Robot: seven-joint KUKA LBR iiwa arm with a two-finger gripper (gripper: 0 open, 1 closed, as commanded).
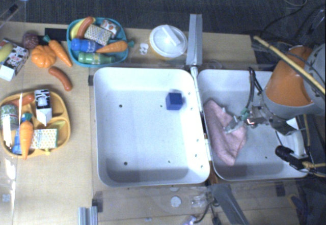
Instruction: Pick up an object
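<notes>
A crumpled pink cloth (222, 131) lies along the left side of the right bin (265, 165). My gripper (237, 121) reaches in from the right and sits low at the cloth's right edge, overlapping its upper part. Whether it has hold of the cloth I cannot see. In the upper right part of the left bin (127, 168) rests a small blue cube (174, 100), well away from the gripper.
The arm's orange band (286, 85) hangs over the right bin's right side, with cables beside it. Off the bins at the left stand a blue bowl of toy food (97, 41), a yellow tray (35, 124) and loose toy vegetables. A white lidded tub (168, 40) sits behind the left bin.
</notes>
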